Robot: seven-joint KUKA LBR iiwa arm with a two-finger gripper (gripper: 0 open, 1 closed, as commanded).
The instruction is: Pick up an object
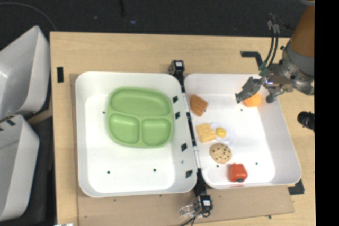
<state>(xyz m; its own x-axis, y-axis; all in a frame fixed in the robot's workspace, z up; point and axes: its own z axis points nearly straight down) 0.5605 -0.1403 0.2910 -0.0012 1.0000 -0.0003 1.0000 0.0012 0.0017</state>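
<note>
Red block sits nearest you; gripper spread wide astride the orange piece.
Grasp pending: you next close, then lift.

This looks like a robotics lab test station rather than a home or kitchen. A plain wooden bench stands on a dark floor and bears two shallow white bins joined side by side by black clips. The contents are toy food pieces and a green plastic divided plate. A cabled grey robot arm reaches in from the right.
</note>
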